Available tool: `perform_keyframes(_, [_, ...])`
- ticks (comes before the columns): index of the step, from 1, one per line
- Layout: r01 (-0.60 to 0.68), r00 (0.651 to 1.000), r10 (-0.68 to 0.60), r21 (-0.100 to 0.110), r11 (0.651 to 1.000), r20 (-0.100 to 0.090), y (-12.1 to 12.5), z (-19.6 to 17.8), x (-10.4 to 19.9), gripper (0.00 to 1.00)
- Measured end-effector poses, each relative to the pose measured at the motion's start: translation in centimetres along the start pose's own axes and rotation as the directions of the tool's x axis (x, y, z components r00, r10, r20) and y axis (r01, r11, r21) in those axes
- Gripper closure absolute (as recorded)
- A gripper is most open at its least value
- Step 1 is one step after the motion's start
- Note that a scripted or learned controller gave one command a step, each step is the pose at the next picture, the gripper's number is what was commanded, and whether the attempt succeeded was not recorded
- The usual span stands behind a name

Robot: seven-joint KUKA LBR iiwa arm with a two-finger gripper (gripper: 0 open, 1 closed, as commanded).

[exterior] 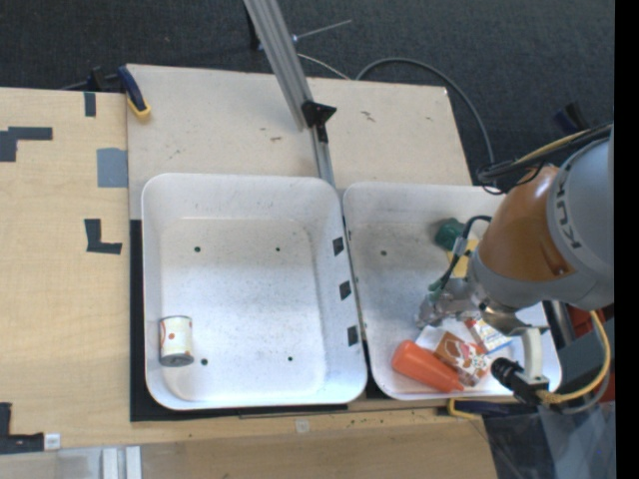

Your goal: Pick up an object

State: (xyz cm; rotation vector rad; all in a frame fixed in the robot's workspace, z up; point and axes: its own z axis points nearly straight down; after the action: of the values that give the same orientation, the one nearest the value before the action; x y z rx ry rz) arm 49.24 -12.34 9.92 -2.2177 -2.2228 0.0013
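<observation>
Gripper [435,312]: low in the right bin [394,218]; we cannot tell its grip state.
Orange object [423,365]: carrot-like, tapered, lying just below the gripper.
Packet [464,355]: red-brown, touching the orange object.
Can [176,340]: small, left bin [240,196].

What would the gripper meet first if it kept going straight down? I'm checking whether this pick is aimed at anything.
Probably the bare floor of the right bin: the gripper sits just above-left of the orange object and the snack packet. Depth is hard to judge.

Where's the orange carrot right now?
The carrot lies in the right bin, near its front edge, just left of a snack packet and below the hand.
</observation>
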Motion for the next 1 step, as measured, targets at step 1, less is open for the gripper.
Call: perform_keyframes(1, [0.0, 1.0, 0.0, -0.004, 1.0, 0.001, -0.45, -4.84, 0.88, 1.0])
